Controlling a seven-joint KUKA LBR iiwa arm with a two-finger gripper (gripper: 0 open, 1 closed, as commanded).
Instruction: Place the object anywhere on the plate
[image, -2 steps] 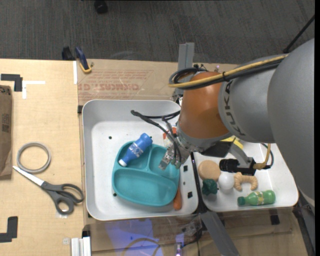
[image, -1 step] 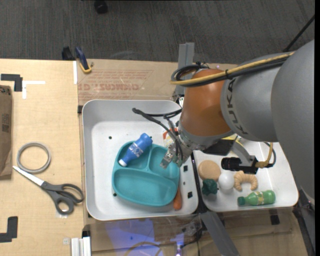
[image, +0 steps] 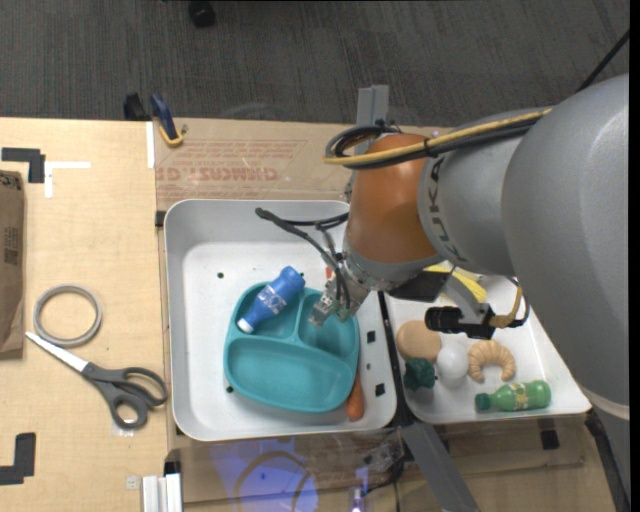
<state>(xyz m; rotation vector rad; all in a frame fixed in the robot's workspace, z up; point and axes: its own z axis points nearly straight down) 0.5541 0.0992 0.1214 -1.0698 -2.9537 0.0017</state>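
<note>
A teal divided plate (image: 285, 375) lies in the left white bin (image: 200, 250). A blue bottle (image: 270, 298) lies tilted across the plate's upper left compartment, its cap end toward the upper right. My gripper (image: 328, 304) hangs over the plate's upper right compartment, just right of the bottle and apart from it. The orange wrist band and grey arm cover the area above and to the right. An orange carrot-like piece (image: 354, 402) pokes out beside the plate's lower right rim.
The right bin (image: 560, 395) holds a tan potato shape (image: 418, 340), a white egg (image: 452, 362), a croissant (image: 494, 358), a green bottle (image: 514, 396) and a dark green item (image: 419, 374). Scissors (image: 105, 380) and a tape roll (image: 67, 313) lie on the bench at left.
</note>
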